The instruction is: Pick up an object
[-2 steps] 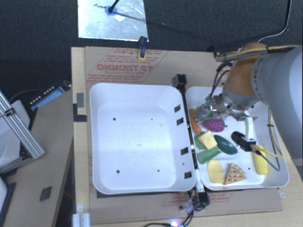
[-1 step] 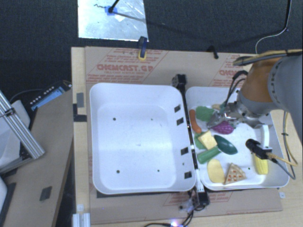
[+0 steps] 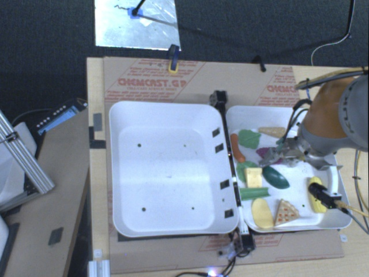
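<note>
Red "CHEMCAST GP" print on board (image 3: 151,81); jaws (image 3: 281,153) low over right bin (image 3: 337,180) — toys.

- You can read red print on the brown cardboard sheet (image 3: 190,77) that lies on the worktop under the two bins — "CHEMCAST GP", at the sheet's upper left, above the left bin.
- The same red print shows again at the sheet's upper right, above the right bin — there you can make out only its first letters, "CHEM"; the arm covers the rest.
- More red marks run along the sheet's lower edge, too small for you to read.
</note>
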Tool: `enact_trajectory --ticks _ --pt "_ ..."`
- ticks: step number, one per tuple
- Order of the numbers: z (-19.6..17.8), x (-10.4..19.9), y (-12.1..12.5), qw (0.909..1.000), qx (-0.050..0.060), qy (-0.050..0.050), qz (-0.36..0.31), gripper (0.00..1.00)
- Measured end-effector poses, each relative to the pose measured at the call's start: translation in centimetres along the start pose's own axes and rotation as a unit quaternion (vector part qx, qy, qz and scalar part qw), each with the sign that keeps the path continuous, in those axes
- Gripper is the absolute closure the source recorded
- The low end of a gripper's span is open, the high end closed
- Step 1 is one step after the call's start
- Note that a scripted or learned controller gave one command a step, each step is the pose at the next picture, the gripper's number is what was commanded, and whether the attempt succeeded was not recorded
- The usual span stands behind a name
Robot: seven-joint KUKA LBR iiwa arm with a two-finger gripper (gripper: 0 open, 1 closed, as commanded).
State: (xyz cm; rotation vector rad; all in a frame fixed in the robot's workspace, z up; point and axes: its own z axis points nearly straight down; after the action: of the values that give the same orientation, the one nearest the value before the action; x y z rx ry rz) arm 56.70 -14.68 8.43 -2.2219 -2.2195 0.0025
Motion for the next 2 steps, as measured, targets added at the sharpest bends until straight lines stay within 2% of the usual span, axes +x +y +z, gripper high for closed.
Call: enact_trajectory --ticks 1,2 --pt "-0.2 4.6 7.1 1.0 -0.005 0.0 -0.006 0.0" --pt "0.0 5.0 2.2 1.0 0.0 0.0 -0.001 0.0"
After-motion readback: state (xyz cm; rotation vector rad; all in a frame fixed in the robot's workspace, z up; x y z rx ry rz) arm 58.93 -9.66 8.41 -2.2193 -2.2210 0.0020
